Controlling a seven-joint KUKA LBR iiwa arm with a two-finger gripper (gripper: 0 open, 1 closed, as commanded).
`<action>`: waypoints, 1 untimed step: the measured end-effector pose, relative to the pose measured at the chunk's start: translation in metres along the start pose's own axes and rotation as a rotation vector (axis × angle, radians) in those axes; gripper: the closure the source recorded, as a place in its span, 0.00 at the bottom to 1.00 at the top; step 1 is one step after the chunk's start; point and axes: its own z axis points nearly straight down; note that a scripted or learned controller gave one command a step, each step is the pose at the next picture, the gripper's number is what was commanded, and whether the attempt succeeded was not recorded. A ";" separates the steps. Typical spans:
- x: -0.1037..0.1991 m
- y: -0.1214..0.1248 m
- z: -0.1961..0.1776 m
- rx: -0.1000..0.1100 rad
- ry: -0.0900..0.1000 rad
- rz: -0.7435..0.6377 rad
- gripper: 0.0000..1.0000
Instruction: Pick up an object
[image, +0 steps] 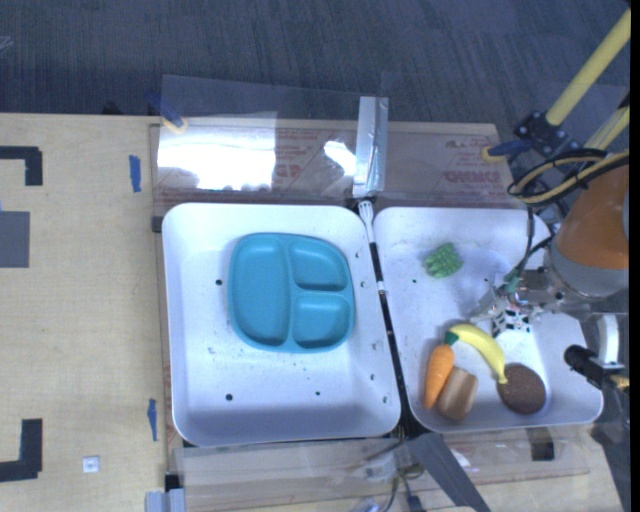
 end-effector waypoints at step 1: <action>-0.002 0.002 -0.012 -0.007 -0.002 0.004 1.00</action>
